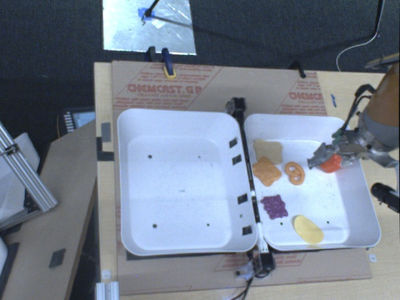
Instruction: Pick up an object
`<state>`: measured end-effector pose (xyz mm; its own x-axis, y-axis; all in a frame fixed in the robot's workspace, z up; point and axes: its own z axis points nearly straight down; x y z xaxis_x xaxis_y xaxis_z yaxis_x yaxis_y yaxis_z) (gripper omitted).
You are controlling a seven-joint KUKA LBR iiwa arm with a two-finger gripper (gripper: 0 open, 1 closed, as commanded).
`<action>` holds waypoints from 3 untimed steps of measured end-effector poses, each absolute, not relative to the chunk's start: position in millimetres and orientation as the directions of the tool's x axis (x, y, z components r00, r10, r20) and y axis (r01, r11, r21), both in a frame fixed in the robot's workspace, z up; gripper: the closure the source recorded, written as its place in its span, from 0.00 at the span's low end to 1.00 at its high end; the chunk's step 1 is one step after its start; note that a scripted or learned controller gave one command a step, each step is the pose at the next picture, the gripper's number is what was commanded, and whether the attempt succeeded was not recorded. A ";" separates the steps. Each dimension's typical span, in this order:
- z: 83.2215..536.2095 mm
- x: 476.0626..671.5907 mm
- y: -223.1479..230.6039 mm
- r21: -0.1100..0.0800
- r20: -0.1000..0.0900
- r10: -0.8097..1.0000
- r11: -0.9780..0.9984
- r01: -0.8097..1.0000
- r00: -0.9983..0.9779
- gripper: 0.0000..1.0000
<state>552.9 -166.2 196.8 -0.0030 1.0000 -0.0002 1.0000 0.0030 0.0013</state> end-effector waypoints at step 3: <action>547.0 582.2 -178.5 0.008 -0.004 1.000 0.009 1.000 -0.009 1.00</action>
